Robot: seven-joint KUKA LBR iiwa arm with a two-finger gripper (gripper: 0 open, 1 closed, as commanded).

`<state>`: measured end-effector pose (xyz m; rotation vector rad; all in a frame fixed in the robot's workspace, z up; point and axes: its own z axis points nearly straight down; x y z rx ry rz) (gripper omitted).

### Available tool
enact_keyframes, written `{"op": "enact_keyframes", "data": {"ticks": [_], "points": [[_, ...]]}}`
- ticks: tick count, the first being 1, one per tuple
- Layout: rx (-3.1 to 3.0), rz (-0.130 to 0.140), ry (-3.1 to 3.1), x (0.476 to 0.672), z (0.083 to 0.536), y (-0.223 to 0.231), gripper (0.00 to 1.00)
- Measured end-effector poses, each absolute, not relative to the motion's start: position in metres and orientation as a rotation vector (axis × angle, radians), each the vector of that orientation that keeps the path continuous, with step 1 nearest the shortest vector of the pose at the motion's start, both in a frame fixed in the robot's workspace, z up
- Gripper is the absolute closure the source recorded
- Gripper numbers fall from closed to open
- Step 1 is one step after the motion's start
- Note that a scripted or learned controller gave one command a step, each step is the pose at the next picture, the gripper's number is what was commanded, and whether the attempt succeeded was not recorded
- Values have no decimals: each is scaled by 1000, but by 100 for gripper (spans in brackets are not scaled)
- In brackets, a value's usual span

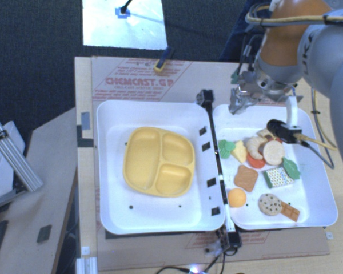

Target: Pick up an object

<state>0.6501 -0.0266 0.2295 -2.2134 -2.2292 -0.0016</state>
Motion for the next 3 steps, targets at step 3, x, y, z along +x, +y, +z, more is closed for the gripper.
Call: {"op": "enact_keyframes", "data": {"ticks": [3], "points": [[-2220,-2,-2224,584,230,67,100]]}}
